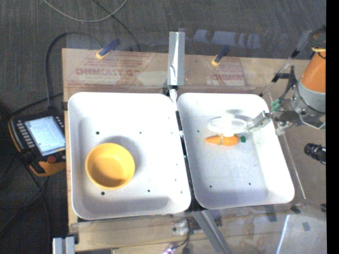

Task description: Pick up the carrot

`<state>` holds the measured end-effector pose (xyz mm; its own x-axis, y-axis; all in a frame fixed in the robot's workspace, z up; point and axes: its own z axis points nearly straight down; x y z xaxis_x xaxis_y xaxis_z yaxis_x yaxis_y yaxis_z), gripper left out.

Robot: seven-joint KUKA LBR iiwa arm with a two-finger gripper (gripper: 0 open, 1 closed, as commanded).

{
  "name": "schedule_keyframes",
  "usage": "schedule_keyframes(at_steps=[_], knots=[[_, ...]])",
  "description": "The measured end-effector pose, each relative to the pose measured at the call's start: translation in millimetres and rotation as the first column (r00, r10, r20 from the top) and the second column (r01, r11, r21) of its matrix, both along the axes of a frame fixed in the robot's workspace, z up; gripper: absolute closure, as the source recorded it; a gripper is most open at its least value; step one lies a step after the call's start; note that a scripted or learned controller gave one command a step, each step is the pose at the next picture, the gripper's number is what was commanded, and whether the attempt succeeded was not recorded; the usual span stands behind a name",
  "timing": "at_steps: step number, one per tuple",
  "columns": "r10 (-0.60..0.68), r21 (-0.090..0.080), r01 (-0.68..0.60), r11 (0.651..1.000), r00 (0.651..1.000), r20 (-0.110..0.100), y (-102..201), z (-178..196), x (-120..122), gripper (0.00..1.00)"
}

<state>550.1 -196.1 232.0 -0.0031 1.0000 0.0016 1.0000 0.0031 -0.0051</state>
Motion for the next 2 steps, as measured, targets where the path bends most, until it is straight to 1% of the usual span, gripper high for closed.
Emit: schedule_keyframes(at_steps=[1, 2], knots=[[0.198, -0.001, -0.198, 0.98, 0.98, 0.005, 31.0, -138.6, 24.2, 0.0], [0.356, 0.002, -0.356, 0.935, 0.934, -0.026, 54.9, -142.8, 59.5, 0.0]])
